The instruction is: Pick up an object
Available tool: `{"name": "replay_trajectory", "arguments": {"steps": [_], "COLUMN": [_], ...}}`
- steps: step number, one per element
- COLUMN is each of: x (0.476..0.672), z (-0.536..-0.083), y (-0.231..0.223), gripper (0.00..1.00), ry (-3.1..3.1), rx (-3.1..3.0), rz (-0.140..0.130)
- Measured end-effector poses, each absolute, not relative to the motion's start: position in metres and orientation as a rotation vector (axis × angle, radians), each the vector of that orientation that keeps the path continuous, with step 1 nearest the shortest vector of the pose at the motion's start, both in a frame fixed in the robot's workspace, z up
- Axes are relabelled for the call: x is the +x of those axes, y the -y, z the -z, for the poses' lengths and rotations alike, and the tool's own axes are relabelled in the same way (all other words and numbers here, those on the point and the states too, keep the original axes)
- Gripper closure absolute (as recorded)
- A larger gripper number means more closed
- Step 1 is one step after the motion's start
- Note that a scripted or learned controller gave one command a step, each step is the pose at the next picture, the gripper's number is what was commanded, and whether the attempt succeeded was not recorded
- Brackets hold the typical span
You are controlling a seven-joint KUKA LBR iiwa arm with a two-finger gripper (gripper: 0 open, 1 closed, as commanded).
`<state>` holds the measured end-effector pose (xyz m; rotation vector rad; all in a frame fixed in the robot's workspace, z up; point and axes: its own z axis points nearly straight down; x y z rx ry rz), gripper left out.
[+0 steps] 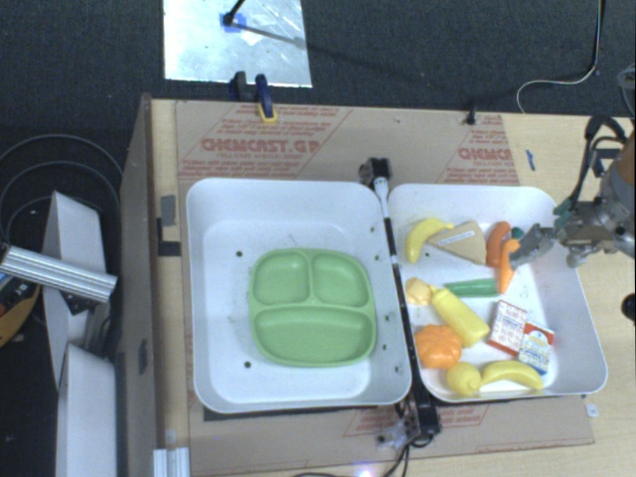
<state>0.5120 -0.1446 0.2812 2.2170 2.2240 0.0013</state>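
Observation:
The right bin [581,351] holds several toy foods. A yellow banana [425,233] and a tan wedge [459,241] lie at its far side. An orange carrot-like piece [502,251] lies next to a green stick [469,287]. Nearer the front are a yellow bottle [459,313], an orange fruit [438,346], a lemon [463,378], a second banana [511,374] and a red-and-white box [517,330]. My gripper [534,239] hangs over the bin's far right part, just right of the orange piece, with nothing seen held in it.
The left bin [214,266] holds a green divided plate [313,306]. A black divider [395,266] runs between the bins. The arm [596,227] comes in over the right rim. Cardboard lines the bench around both bins.

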Motion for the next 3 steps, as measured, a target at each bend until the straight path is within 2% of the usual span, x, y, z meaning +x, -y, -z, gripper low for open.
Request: {"name": "replay_trajectory", "arguments": {"steps": [1,2,3], "x": [0.591,0.584,0.587], "z": [-0.159,-0.080,-0.095], "y": [0.179,0.196,0.196], "gripper": [0.00,0.00,1.00], "ry": [-2.226,-2.223,-2.220], "rx": [2.218,2.223,2.216], "rz": [0.004,0.003,-0.003]}}
